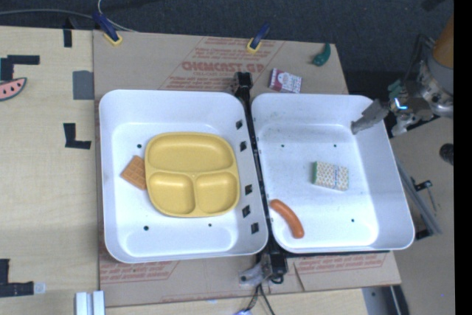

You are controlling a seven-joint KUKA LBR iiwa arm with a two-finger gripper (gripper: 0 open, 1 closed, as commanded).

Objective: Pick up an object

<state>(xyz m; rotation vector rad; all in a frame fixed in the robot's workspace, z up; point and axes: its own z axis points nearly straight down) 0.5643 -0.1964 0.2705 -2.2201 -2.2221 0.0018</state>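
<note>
Tool (383, 114) sits at the 2 o'clock edge of the right bin (383, 181), over its rim; whether it is spread or pressed together I cannot tell. Nothing visible in its grasp. In the right bin: a small patterned sponge (330, 175) near centre, an orange sausage (287, 218) at 7 o'clock from it, well apart. Left bin (118, 158) holds a yellow divided plate (193, 173); a tan cracker (134, 172) pokes out at its 9 o'clock side, touching.
</note>
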